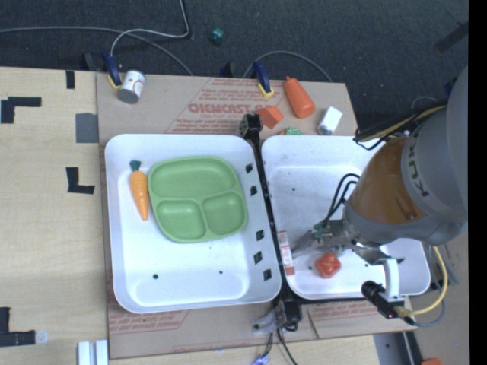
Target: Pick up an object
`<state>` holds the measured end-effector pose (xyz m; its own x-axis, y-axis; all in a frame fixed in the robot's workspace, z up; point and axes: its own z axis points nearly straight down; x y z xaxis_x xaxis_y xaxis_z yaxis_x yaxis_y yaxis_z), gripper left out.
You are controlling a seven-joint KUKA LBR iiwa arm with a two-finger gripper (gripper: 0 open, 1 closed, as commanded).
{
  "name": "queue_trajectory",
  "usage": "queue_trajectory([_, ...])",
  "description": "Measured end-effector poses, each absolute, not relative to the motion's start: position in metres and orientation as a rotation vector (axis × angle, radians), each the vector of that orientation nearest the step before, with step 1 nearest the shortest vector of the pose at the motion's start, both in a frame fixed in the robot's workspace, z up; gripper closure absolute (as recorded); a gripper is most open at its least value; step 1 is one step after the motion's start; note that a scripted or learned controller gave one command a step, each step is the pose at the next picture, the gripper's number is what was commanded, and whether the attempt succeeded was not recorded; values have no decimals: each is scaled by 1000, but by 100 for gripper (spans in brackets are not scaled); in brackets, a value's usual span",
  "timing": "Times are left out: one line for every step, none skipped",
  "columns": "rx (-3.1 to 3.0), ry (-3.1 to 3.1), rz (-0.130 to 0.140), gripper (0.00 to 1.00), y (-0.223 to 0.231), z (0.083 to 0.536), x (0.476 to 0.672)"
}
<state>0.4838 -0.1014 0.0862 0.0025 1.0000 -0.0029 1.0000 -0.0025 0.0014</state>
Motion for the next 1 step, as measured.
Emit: queue_trajectory([2220,2220,-2,0,-163,193,513])
